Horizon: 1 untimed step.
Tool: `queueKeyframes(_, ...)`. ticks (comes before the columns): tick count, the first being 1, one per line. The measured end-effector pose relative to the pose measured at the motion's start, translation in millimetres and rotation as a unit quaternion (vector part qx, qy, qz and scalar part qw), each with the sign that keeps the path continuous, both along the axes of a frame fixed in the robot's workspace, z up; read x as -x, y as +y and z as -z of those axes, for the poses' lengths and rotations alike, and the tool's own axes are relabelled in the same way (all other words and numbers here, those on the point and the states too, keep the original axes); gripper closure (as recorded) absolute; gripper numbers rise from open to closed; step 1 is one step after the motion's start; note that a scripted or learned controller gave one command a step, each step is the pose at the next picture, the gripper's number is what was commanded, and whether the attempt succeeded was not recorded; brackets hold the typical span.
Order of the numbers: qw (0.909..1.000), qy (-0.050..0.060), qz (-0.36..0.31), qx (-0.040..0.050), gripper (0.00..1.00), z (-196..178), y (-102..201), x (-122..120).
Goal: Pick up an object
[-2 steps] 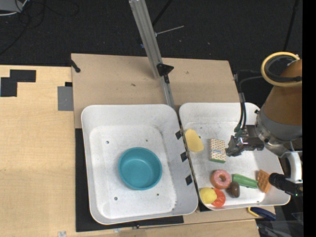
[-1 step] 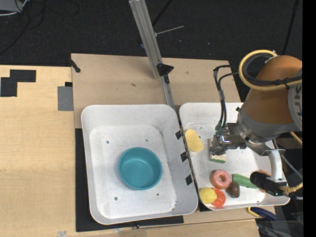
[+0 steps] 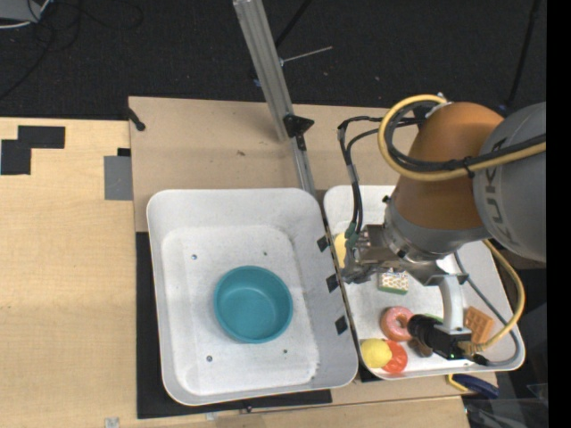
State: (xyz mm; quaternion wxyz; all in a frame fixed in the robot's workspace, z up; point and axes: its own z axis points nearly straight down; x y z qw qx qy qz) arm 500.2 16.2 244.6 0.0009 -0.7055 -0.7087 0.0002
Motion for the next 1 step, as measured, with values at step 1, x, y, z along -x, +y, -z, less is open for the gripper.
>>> queueKeyframes(1,1.0000,0.000,0.001,0.0004,1.00,-1.0,44.9,4.5)
